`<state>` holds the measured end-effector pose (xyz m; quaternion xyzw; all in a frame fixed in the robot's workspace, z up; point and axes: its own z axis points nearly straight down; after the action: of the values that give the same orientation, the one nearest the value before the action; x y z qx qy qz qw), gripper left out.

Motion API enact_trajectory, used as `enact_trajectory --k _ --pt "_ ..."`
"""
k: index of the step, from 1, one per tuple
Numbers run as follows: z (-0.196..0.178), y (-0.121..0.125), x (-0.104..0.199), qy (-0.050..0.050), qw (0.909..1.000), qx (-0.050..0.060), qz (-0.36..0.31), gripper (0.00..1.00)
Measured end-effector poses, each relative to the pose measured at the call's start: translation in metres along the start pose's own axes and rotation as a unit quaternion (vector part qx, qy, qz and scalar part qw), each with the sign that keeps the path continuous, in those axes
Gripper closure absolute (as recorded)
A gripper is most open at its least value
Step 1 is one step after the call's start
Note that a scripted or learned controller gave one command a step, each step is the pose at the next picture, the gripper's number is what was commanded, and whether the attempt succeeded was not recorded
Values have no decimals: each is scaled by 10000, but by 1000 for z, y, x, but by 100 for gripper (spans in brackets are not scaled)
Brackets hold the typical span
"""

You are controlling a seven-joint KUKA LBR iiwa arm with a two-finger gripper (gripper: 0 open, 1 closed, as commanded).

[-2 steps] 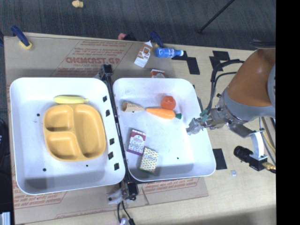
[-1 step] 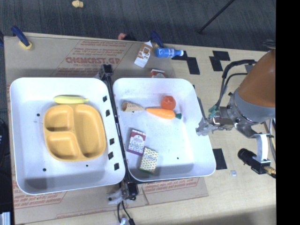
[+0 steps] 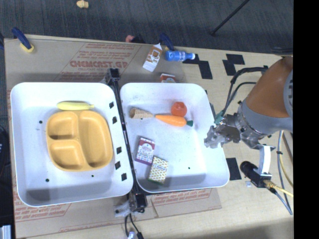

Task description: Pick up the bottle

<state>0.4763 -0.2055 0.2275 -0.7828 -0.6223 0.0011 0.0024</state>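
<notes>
Left bin (image 3: 20, 133): yellow sectioned plate (image 3: 79, 139), with a banana (image 3: 75, 105) lying just beyond it at the far side. Right bin (image 3: 199, 96): carrot (image 3: 171, 119), tomato (image 3: 179, 108), two small cartons (image 3: 152, 161) near the front. Blue bottle (image 3: 177, 56) is seen lying on the surface (image 3: 239, 208) beyond the right bin's far edge, outside both bins. Hand (image 3: 215, 136) is positioned at the right bin's right rim, well apart from the bottle; finger state cannot be told.

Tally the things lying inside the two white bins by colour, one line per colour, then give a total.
Yellow: 2, the divided plate and the banana
Orange or red: 2, the carrot and the tomato
Tan: 1, the cone-shaped piece
Printed packets: 2, the purple packet and the green-yellow packet
Total: 7
</notes>
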Motion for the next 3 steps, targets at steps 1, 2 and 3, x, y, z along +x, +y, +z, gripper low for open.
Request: enact_trajectory --k 1,2,3 --pt "-21 -1 4 -4 9870 -12 1608 100" --pt "17 -3 13 10 9301 12 3672 100" --pt "25 1 -5 5 9157 0 4019 100"
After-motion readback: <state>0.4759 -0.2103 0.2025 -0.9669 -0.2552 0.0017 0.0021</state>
